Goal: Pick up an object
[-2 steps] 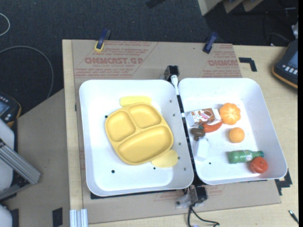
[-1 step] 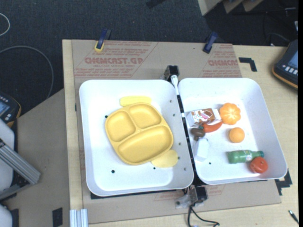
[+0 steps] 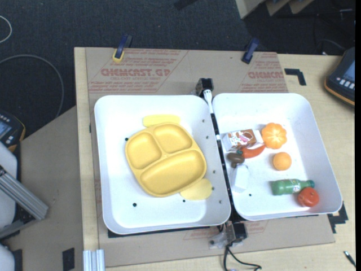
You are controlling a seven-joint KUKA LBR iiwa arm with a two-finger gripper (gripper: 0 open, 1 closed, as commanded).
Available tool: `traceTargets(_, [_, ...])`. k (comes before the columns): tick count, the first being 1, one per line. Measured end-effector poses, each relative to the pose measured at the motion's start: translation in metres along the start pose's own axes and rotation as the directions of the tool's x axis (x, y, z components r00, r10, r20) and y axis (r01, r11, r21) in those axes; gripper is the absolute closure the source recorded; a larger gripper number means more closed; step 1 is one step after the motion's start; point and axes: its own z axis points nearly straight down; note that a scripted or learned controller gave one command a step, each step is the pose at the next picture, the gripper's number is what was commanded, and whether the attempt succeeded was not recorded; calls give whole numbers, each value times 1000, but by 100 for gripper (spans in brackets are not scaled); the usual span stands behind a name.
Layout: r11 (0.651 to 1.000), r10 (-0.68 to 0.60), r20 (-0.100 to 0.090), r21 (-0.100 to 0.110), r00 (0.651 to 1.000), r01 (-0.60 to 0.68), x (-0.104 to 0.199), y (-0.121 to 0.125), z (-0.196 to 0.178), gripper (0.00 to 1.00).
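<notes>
Objects for picking are all piled in the right bin (image 3: 313, 130). Going by that bin's clock face: ridged orange fruit (image 3: 274, 135) around 12, white-and-red packet (image 3: 241, 138) near 10 with a red pepper (image 3: 253, 151) just under it, and a smaller orange ball (image 3: 281, 161) about dead centre. Green bottle (image 3: 290, 186) sits at 5, lying flat and touching a red tomato (image 3: 308, 197). Left bin (image 3: 110, 151) has a yellow divided plate (image 3: 166, 158) in the middle. Pincer state: honestly can't tell if it's open or closed.
</notes>
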Motion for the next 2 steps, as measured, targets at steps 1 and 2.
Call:
traceTargets(1, [1000,0,2,-5,1000,0,0,1,-11,100])
traceTargets(2, [1000,0,4,-10,1000,0,0,2,-22,100])
